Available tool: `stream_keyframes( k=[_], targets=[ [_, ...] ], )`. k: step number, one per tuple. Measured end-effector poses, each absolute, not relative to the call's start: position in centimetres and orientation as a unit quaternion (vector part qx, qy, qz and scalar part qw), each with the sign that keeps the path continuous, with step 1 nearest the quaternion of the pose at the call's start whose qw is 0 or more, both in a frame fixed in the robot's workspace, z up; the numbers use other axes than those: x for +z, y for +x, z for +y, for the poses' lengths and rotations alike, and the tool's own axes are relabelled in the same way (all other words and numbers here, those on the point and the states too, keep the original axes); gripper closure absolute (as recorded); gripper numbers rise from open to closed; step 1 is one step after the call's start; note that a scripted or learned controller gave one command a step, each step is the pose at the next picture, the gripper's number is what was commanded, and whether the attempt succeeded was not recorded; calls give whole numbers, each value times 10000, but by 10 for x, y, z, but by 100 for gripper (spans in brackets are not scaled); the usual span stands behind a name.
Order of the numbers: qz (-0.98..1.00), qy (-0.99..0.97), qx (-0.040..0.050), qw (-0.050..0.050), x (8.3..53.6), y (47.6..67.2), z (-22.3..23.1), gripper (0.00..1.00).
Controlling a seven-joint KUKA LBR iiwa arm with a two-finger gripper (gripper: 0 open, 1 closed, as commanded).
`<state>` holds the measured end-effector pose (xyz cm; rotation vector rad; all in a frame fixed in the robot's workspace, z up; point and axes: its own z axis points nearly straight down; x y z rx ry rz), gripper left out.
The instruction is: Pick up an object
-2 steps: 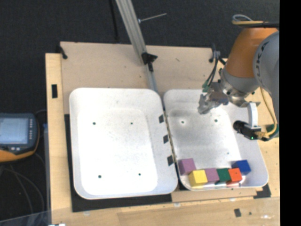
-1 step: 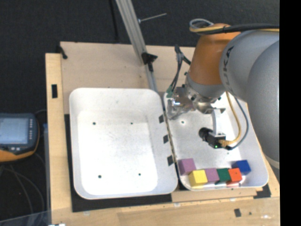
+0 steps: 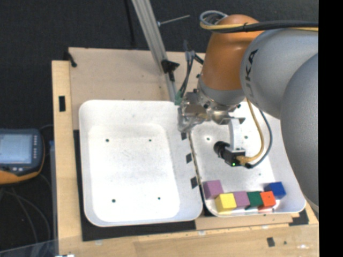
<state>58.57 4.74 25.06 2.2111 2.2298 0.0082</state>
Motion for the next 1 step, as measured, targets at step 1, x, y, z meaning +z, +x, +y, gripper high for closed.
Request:
stream_keyframes(
  k=[1],
  targets=[
    [7090, 7052, -12, -11, 235, 551, 68, 100]
  ],
)
